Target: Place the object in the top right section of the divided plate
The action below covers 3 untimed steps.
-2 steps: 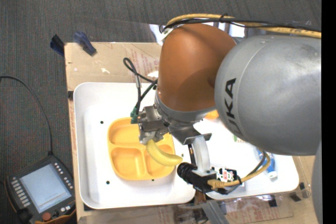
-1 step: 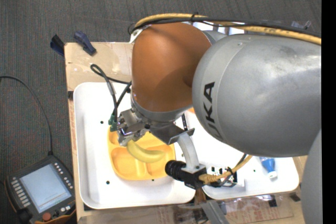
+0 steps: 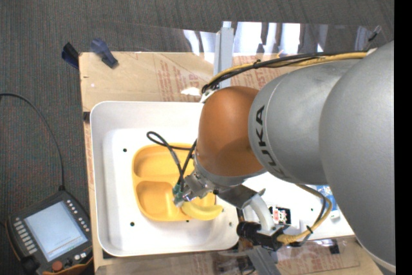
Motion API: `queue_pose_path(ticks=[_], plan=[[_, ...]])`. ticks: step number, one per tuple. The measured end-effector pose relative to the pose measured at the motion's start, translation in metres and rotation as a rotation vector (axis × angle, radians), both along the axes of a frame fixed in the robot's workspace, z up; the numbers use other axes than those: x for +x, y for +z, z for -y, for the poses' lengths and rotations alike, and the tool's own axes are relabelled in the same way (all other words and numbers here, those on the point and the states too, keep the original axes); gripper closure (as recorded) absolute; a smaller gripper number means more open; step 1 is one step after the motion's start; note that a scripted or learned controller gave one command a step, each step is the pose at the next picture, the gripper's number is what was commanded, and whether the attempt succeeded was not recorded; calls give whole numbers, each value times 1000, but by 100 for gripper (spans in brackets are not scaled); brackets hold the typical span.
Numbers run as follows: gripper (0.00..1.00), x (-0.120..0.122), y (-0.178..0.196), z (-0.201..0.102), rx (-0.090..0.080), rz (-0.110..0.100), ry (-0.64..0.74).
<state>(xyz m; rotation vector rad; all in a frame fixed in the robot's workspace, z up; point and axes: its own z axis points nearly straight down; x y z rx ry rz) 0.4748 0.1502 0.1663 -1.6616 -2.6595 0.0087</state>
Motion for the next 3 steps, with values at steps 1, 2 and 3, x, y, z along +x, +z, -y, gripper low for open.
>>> queue_pose_path(ticks=[1, 2, 3], plan=[[100, 46, 38, -33, 2, 3, 228], [100, 1, 62, -17, 4, 3, 478], [100, 64, 23, -46, 4, 3, 557]])
